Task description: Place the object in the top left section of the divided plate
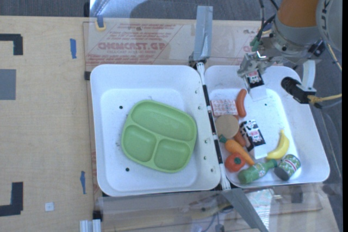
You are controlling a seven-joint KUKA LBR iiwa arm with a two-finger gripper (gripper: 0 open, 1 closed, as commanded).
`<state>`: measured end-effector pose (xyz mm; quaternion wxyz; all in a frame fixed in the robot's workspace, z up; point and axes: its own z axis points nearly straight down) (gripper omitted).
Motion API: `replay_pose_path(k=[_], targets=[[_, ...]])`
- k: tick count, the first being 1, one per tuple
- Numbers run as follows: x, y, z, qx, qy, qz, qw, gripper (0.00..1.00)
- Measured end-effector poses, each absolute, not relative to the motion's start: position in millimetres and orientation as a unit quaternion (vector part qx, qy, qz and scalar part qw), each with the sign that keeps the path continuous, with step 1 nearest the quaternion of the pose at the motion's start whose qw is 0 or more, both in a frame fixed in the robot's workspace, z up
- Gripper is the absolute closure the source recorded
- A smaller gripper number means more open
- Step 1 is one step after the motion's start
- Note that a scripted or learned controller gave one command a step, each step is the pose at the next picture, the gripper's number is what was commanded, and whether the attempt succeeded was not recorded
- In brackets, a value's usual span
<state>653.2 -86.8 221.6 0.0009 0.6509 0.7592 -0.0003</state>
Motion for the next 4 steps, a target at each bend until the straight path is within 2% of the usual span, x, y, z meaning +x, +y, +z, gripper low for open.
replay_pose_path(k=[1,2,3,4], targets=[[650.3,-26,185,0.456,0.890,0.0003,0.000,1.00],[592.1,44,196,0.448,0.894,0.0004,0.000,1.00],[593.5,43,207,0.449,0.894,0.0017,0.002,1.00],[541.4,81,184,0.409,0.913,-0.0001,-0.001,1.00]])
